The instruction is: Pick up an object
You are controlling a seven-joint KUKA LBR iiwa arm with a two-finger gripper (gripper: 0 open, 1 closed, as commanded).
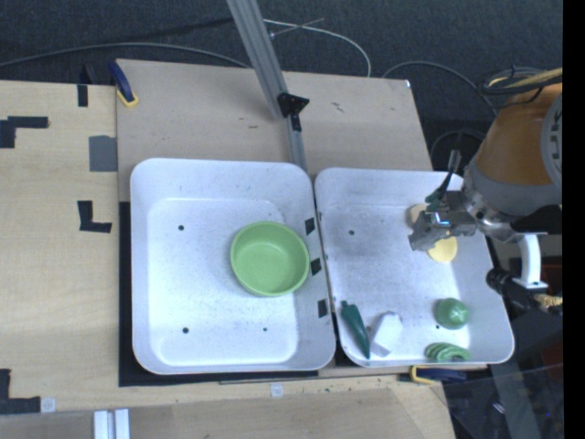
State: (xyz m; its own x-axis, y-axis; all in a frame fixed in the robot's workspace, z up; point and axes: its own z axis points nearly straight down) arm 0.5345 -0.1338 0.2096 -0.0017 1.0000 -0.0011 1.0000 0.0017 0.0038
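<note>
My gripper (pixel 428 236) hangs low over the right bin (pixel 366 245), near its right side. A pale yellow object (pixel 444 251) lies directly under and beside it, partly hidden by the gripper. Another yellowish bit (pixel 417 214) peeks out at the gripper's upper left. Toward the bin's front right sits a green ball-shaped object (pixel 451 313). A green ridged piece (pixel 446 352) lies against the front wall. A dark green tool (pixel 355 328) and a small white block (pixel 387 330) rest near the front left corner.
The left bin (pixel 164 245) holds a light green bowl (pixel 269 259) near its right side. A grey metal pole (pixel 260 44) slants in from the top to the seam between the bins. Cables lie behind the bench.
</note>
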